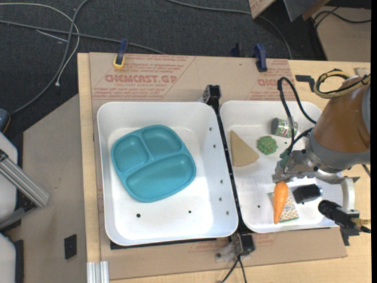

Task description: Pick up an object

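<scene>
Cardboard-topped bench, two white bins. Gripper [287, 173] hovers just above the carrot [280, 199]; whether spread or pinched, I cannot tell. Likely the approach step: next, descend and close.

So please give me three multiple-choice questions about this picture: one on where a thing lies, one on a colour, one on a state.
1. Where does the divided plate lie?
A. left bin
B. right bin
C. on the cardboard

2. What colour is that plate?
A. red
B. teal
C. yellow

3. How does the carrot rest?
A. standing in a cup
B. hanging over the bin rim
C. lying flat on the bin floor

Answers:
1 A: it sits inside the left bin.
2 B: its surface is blue-green.
3 C: it lies in the right bin, below the gripper.
</scene>
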`<move>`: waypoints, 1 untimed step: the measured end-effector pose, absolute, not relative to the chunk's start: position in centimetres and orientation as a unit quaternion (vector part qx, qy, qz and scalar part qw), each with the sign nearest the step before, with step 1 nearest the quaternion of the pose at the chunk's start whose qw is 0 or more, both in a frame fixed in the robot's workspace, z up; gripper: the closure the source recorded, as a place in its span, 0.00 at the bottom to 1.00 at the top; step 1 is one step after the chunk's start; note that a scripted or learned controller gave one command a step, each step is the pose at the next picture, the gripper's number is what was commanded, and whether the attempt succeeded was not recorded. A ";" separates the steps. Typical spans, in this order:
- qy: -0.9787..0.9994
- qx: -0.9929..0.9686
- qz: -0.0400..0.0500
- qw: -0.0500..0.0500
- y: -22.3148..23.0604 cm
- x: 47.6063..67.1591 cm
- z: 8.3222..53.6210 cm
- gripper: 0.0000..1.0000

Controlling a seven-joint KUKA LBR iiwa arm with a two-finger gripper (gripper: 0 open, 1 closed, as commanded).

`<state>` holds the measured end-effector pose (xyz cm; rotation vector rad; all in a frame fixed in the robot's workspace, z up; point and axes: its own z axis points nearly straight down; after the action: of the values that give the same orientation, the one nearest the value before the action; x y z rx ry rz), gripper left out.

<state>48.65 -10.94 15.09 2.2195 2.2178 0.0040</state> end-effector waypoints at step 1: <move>0.708 0.707 0.002 0.003 -10.9 48.8 20.5 1.00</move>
<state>48.80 -10.95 20.46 2.2160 2.2193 0.0057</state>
